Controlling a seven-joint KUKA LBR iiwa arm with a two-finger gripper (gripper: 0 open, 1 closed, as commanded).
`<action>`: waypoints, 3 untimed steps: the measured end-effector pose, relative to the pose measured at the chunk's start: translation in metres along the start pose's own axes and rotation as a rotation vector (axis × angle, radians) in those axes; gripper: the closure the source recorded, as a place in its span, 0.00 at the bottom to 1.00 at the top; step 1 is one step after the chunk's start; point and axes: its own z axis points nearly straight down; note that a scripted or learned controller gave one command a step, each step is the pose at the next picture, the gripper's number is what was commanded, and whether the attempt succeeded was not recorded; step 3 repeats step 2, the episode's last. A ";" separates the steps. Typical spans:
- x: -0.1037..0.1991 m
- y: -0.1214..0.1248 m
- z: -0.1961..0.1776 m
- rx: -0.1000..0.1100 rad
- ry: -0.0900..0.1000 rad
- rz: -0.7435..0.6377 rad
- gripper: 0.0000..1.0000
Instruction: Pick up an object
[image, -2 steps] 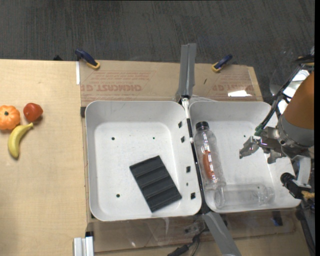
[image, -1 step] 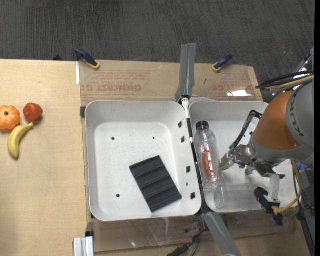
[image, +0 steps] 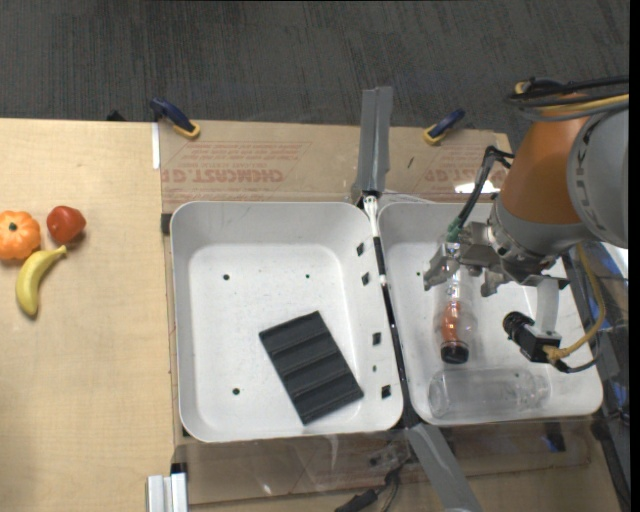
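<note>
We see the gripper (image: 455, 262) low in the right bin (image: 405, 300), over a small bottle (image: 453, 325). We cannot tell its grip.

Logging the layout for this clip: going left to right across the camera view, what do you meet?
Orange fruit → banana → red fruit → dark ribbed block in the left bin → small bottle in the right bin, under the tool → arm.
</note>
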 end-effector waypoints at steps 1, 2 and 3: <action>-0.001 0.000 -0.008 0.004 -0.003 -0.002 1.00; -0.001 0.000 -0.008 0.005 -0.003 -0.002 0.00; -0.001 0.000 -0.008 0.005 -0.003 -0.002 0.00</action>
